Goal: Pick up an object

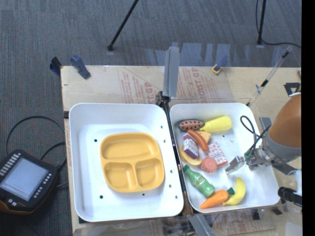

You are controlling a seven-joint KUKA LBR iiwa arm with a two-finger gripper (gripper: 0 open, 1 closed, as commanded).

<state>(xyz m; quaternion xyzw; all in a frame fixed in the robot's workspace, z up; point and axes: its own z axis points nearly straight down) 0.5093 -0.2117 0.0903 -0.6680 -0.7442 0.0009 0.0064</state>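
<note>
Reach is the step in hand: the gripper point(235, 164) hangs low over the right bin point(261, 193), between the small pink-and-white carton point(217, 155) on its left and the banana point(238, 191) nearer the camera, with nothing seen between its fingers. Whether those fingers are spread or pressed together cannot be told at this size. The things to pick all lie in the right bin: a yellow bottle-shaped piece point(217, 124) at the far side, a hot dog point(197, 140), a purple carton point(190, 146), a pink round piece point(208, 164), a green bottle point(199, 181) and a carrot point(215, 198) along the near edge. The left bin point(83, 132) bears 1 yellow divided tray point(131, 161). To do this well, I would choose a piece standing apart, such as the banana or the pink round piece, centre the fingers across its narrow width, and descend straight, since the crowded cluster to the left invites a glancing touch that pushes things aside.
</note>
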